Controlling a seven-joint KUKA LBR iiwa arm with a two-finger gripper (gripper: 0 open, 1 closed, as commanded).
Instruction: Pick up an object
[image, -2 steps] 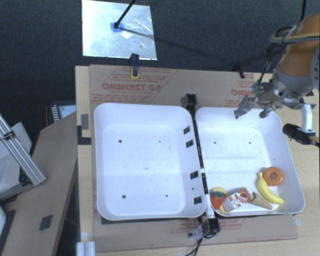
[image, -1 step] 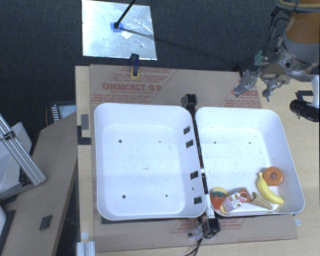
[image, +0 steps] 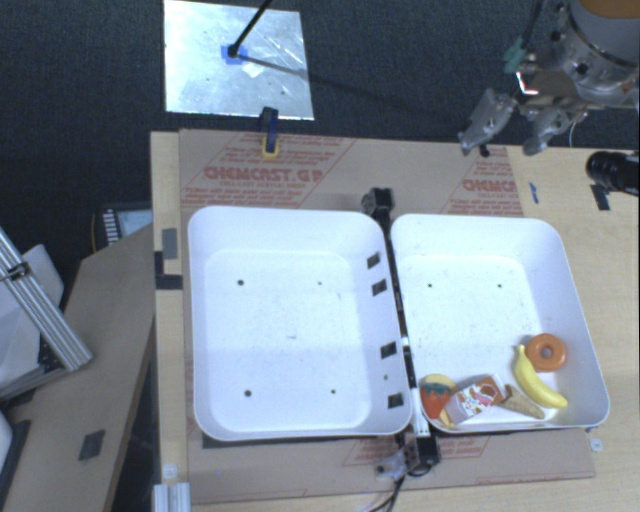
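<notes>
Nearest the camera, a cluster of small objects is grouped in the near right corner of the right bin (image: 560, 260). A yellow banana (image: 535, 381) is laid along the right-hand wall, with an orange ring-shaped piece (image: 546, 351) touching its upper end. Just left of the banana, a tan wedge-shaped piece (image: 522, 404) is positioned against the near wall. A red-and-white packet (image: 473, 400) is placed beside it, and a round orange-and-red item (image: 437, 396) is located at the left end of the row, close to the divider between the bins. None of these objects is lifted; all are resting on the bin floor.

The left bin (image: 200, 300) is set directly beside the right one, and both are supported on a brown cardboard sheet (image: 300, 165) marked with red lettering.

The gripper (image: 505, 135) is suspended beyond the far edge of the right bin, over the cardboard, well apart from the objects. Its two fingers (image: 480, 122) are spread apart, and nothing is held between them.

A silver square plate (image: 200, 70) is seen on the dark floor beyond the bench.
</notes>
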